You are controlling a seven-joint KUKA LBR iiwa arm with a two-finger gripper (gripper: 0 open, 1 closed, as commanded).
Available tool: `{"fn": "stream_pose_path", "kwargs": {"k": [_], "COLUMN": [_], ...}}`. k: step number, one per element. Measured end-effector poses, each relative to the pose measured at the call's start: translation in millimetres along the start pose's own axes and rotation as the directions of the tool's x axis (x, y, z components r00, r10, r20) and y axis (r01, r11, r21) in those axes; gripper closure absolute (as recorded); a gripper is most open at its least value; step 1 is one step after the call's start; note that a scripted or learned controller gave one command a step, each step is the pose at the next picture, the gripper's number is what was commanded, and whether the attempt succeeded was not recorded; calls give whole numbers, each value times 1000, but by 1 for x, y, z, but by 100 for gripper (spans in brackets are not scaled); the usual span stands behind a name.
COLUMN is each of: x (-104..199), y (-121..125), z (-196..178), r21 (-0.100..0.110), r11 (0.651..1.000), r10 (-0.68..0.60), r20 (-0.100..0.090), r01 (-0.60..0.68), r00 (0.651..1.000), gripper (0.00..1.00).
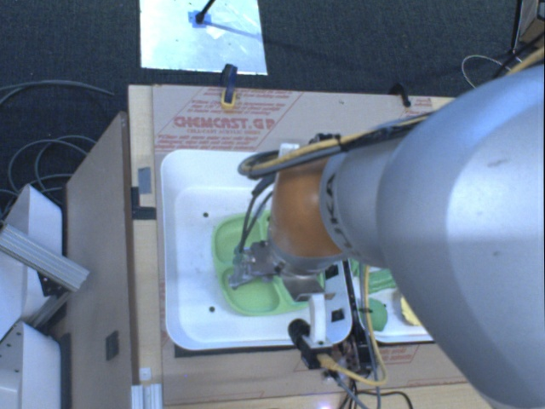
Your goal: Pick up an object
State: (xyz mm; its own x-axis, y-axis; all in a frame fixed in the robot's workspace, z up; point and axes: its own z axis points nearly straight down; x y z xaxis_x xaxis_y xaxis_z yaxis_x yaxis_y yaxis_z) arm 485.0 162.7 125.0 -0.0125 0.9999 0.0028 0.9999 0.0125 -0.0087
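Gripper hangs low over the left bin, right above a light green plate or tray; whether it is open or closed cannot be told, since the wrist and its orange band cover most of it. Much of the green plate is hidden under the arm. In the right bin, mostly covered by the arm, a darker green object and a yellow one peek out, cut off and hard to identify
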Motion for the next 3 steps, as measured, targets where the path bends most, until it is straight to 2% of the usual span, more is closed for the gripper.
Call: {"fn": "stream_pose_path", "kwargs": {"k": [1,2,3], "x": [-7,5,-40], "y": [3,3,112], "z": [-16,-134,-175], "r21": [-8,-22,-22], "r11": [1000,1000,1000], "r10": [12,7,15], "r20": [1,-3,4], "r01": [-12,-7,-15], "r00": [1000,1000,1000], "gripper": [100,100,100]}}
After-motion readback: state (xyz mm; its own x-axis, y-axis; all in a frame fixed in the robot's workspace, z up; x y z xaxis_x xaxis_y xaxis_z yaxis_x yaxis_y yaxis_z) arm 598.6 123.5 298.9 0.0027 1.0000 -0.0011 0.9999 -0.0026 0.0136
